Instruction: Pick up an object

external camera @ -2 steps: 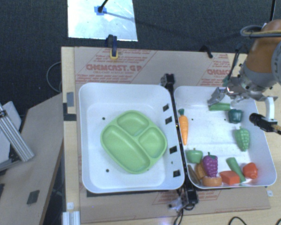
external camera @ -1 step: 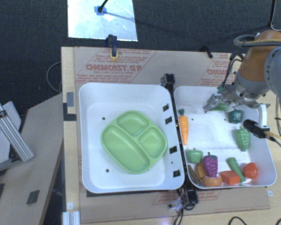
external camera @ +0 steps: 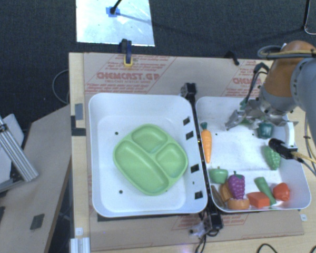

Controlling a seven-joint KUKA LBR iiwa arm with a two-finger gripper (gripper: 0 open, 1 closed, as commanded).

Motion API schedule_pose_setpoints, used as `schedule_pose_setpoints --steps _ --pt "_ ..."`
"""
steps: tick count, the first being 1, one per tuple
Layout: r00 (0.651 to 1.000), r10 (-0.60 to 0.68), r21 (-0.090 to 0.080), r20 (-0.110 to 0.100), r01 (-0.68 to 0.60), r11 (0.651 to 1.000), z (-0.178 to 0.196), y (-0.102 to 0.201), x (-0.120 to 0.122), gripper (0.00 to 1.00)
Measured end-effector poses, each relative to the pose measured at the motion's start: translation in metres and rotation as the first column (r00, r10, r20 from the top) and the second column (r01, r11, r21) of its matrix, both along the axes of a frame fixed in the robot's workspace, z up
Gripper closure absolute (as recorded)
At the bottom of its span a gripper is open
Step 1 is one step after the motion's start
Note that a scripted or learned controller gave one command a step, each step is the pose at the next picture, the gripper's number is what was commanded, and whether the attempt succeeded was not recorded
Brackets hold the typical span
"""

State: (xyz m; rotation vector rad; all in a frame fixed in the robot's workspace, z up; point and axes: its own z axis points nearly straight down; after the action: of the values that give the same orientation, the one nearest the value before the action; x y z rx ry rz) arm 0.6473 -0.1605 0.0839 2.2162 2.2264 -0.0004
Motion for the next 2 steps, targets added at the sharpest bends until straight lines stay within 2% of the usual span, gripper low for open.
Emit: schedule_pose_setpoints --steps 1,2 --pt "1.000 0.002 -0.001 0.005 -0.002 1.000 0.013 0.000 0.001 1.00" --pt "1.000 0.001 -0.001 0.006 -0.001 1.000 0.061 -0.001 0.011 1.00"
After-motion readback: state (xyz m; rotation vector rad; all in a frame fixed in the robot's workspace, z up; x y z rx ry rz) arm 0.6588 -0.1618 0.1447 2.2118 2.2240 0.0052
